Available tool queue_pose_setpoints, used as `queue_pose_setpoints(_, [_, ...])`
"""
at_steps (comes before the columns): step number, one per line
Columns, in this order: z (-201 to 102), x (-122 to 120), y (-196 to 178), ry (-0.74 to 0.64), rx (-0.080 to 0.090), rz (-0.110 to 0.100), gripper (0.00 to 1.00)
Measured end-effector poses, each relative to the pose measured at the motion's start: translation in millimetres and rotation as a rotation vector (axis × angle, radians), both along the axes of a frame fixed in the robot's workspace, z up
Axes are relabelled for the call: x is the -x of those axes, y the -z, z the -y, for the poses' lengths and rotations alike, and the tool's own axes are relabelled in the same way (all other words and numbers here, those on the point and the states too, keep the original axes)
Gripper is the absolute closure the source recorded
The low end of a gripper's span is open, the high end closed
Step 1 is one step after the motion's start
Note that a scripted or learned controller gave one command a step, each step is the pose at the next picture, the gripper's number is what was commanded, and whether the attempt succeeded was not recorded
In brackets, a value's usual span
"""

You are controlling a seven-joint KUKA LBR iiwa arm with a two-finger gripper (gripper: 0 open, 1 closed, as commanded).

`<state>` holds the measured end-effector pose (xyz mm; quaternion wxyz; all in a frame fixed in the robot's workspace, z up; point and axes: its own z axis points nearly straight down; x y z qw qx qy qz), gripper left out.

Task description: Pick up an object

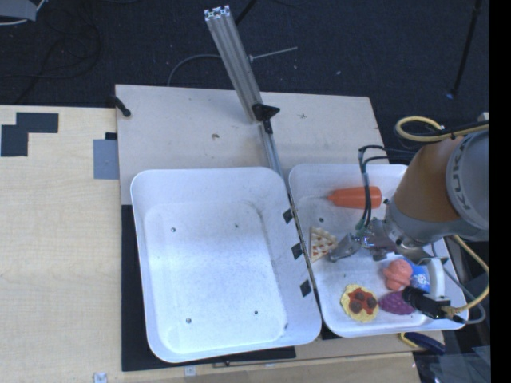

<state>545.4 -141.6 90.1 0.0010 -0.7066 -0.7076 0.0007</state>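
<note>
A grey arm (447,190) leans over the right bin (307,183), its gripper (351,246) low beside a waffle piece (321,242); whether it is open, or grasping anything, cannot be told from here. A toy carrot (355,197) lies behind, a peach-like toy (398,274), grapes (397,302) and small pizza (359,302) in front. Crowding risks a nudge instead of a grip; the bin wall sits close. The left bin (144,190) offers open room.

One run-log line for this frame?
gripper: low in right bin | nearest: waffle piece | grasp: unconfirmed | left bin: untouched
</note>
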Motion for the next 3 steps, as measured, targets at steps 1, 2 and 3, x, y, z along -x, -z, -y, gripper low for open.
queue_pose_setpoints(1, [1.5, -0.3, -11.7, 0.003, 0.001, 0.003, 1.00])
queue_pose_setpoints(2, [11.3, -1.0, -58.7, 0.003, 0.001, 0.006, 1.00])
queue_pose_setpoints(3, [9.2, 4.2, -102.4, 0.002, 0.001, 0.005, 1.00])
